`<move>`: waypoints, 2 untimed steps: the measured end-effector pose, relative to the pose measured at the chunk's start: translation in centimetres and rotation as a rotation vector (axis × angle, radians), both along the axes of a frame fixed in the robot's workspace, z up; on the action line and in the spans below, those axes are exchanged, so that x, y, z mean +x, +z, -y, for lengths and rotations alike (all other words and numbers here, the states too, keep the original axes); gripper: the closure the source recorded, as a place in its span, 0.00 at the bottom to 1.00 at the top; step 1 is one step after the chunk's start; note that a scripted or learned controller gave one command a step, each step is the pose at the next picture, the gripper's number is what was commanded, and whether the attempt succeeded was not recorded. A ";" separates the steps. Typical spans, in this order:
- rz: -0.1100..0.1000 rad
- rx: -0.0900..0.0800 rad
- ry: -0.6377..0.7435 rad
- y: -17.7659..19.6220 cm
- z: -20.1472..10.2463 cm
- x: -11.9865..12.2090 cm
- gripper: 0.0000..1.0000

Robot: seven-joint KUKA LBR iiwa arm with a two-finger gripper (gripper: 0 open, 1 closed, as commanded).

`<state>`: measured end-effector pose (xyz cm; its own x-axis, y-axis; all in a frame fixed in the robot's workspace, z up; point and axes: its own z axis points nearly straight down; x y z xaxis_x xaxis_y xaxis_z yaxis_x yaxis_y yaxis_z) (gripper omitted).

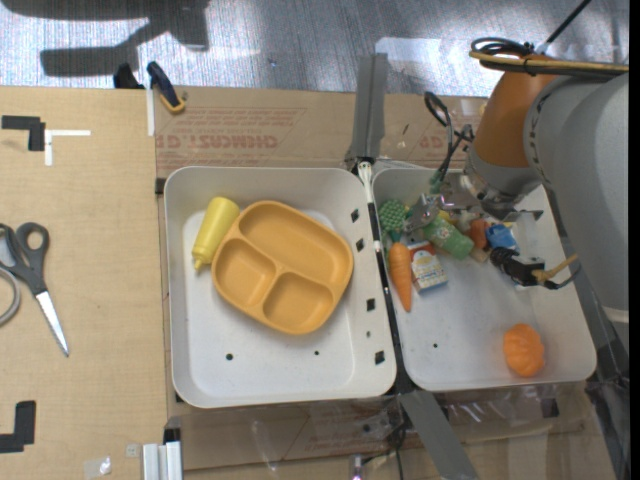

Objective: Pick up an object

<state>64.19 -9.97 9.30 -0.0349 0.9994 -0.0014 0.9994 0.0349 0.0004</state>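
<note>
Pincer [432, 211] over toy pile [440, 240], right bin; finger state cannot tell.

Two shallow white bins are seen side by side on the bench. In the left bin [200, 368], a yellow divided tray [282, 265] is laid at a slant, and a yellow bottle [211, 230] is tucked against its upper left edge. In the right bin [470, 363], a carrot [401, 274] is laid along the left wall, with a small carton [429, 268] just beside it. A cluster of small toys (green, orange and blue pieces, too jumbled to be told apart) is gathered near the far wall, where the gripper [432, 211] is lowered among them. An orange ball [523, 350] is set well apart, near the front right corner. Scissors [35, 283] are laid on the board at the left.
</note>
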 end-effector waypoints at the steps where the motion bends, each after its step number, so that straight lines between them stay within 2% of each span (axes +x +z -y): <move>1: 0.004 -0.005 0.004 1.1 0.1 0.1 1.00; 2: 0.000 0.000 0.033 11.2 -3.6 1.2 1.00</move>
